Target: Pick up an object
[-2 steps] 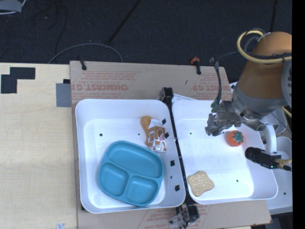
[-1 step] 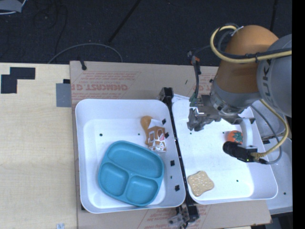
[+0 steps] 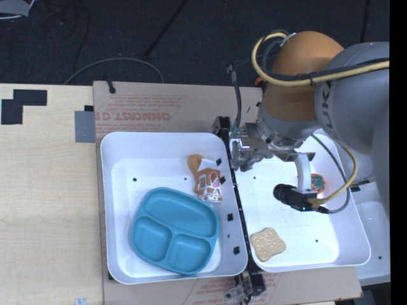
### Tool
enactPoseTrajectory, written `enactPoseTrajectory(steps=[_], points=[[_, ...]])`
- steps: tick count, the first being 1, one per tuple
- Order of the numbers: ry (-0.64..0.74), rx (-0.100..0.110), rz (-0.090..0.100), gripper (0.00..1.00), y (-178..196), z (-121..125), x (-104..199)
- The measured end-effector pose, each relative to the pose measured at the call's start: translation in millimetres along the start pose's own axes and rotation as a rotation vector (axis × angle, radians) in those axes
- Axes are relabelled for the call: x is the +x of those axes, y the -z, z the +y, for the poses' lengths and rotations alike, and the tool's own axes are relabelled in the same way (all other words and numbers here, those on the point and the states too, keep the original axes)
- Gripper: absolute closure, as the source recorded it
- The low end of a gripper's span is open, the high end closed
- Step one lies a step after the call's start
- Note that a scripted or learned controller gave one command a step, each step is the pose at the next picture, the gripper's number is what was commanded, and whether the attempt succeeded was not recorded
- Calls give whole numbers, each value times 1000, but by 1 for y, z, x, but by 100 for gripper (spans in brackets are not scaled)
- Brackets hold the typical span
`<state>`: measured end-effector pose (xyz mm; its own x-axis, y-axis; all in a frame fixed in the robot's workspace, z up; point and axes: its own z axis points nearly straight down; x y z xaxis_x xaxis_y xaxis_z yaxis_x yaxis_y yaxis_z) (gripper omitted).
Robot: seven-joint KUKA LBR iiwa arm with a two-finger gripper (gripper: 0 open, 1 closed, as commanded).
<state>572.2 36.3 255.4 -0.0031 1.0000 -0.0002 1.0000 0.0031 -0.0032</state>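
The grey arm (image 3: pixel 362 100) reached in from the right of the camera view. Its broad, rounded link took up the upper right corner and sloped down toward the left. At the end of that link sat the orange band (image 3: pixel 305 59), seen from above as a smooth dome. Beneath the band the grey wrist (image 3: pixel 286 129) narrowed and pointed down and to the left. The pincer (image 3: pixel 241 150) hung at the wrist's lower left end, near the middle of the view. Its pale metal parts were small and partly covered by the wrist above, so its state could not be made out.
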Motion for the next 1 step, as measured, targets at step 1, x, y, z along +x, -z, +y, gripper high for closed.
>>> enactPoseTrajectory(steps=[1], points=[[0,0,0,100,-9,16,42]])
